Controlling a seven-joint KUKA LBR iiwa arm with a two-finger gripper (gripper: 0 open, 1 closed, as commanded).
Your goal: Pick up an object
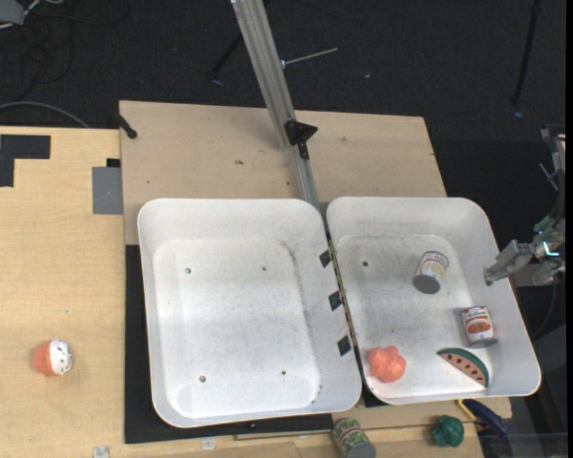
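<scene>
Two white bins sit side by side on a wooden bench. At the frame's right edge the gripper (525, 263) hangs just outside the right bin (401, 213), its state unclear. Inside lie a grey can (431, 272), red can (477, 325), watermelon slice (463, 365) and pink toy (386, 364).

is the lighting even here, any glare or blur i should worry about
Camera view: lighting is fairly even and soft, with both white bins, left bin and right bin, bright but not blown out; shadows under the grey can and red can are faint; the floor behind the bench is very dark; the gripper at the right edge looks slightly soft, so its jaws are unreadable.
</scene>
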